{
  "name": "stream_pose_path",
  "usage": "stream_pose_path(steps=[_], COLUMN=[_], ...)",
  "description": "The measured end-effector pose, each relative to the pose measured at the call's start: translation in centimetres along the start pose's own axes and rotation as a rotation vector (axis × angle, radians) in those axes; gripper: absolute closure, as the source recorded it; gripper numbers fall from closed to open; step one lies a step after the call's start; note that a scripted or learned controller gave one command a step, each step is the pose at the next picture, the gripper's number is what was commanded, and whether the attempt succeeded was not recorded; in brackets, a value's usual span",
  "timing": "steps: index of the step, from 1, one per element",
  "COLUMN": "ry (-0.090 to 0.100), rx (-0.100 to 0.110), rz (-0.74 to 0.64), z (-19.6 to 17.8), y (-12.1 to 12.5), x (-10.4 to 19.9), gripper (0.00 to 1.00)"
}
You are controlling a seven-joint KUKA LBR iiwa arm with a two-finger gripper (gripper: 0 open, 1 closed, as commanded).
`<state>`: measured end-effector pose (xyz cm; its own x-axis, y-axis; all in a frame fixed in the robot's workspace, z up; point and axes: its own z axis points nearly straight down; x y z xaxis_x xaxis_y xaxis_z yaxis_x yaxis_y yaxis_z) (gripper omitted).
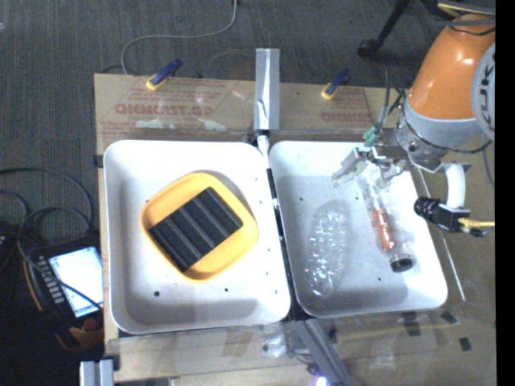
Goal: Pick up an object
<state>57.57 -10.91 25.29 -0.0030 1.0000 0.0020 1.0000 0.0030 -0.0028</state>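
Nearest the camera, along the bottom edge, runs the bench front with a bit of metal framing, and just beyond it sit the two white bins side by side. Within the right bin (434,292) a crumpled clear plastic bottle (328,248) lies lengthwise near the middle, and beside it toward the right lies a slim clear tube with orange contents and a dark cap (385,230), set at a slant. Its upper end reaches up close under the gripper (366,166), which hovers over the far part of that bin; the bottle lies well apart from it, nearer the camera. Whether the gripper is parted or closed cannot be told, and nothing can be seen held in it. Over in the left bin (121,296) rests a yellow tray-like object with a black ribbed insert (199,225), turned at an angle. Behind the bins a sheet of brown board (185,107) is pinned by two blue-and-yellow clamps (163,73), with a metal post (266,91) between them. Farther off lies dark carpet (80,22), with cables trailing across it. At left on the floor sits a small lit screen (74,278).
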Motion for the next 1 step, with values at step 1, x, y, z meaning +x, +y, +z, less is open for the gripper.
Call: stream_pose_path(steps=[1], ry=[-0.003], rx=[-0.001], rz=[-0.051], z=[5.67], y=[-3.83], x=[-6.99], gripper=[0.0])
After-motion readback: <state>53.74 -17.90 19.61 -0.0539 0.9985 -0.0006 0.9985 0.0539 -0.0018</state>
